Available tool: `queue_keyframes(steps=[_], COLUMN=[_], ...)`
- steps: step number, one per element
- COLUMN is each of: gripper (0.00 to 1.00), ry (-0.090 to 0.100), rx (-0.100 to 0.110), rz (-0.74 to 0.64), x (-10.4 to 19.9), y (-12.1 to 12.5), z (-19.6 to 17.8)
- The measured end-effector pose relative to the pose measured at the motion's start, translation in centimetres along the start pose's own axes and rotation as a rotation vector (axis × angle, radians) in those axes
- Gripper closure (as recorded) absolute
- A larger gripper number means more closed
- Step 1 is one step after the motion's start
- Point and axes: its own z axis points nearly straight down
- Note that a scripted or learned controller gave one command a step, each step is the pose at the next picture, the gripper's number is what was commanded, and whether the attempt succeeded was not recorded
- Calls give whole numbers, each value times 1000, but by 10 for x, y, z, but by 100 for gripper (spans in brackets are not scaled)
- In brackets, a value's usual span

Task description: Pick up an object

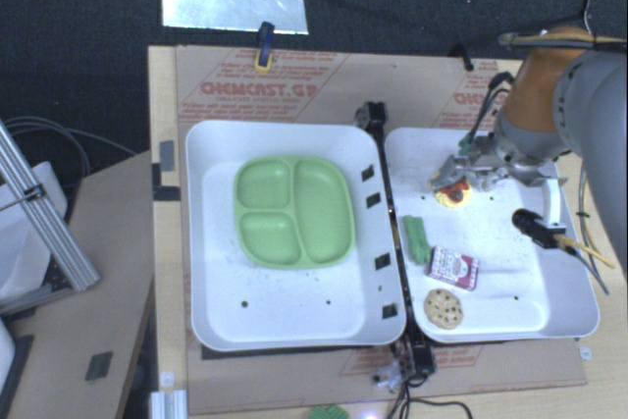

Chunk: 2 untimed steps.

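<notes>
the gripper (453, 180) hangs low in the right bin (564, 309), just over a small yellow-and-red toy (452, 196); i cannot tell the jaws' state.

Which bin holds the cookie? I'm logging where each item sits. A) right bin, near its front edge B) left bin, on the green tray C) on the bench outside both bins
A: the cookie lies in the right bin near its front edge, below the small packet.
</notes>
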Motion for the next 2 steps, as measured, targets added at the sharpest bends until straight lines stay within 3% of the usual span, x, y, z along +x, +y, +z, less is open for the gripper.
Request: queue_keyframes(steps=[1, 2], gripper=[0, 0], ry=[2, -1], rx=[10, 2], rz=[7, 7], x=[4, -38], y=[-89, -94], z=[1, 1])
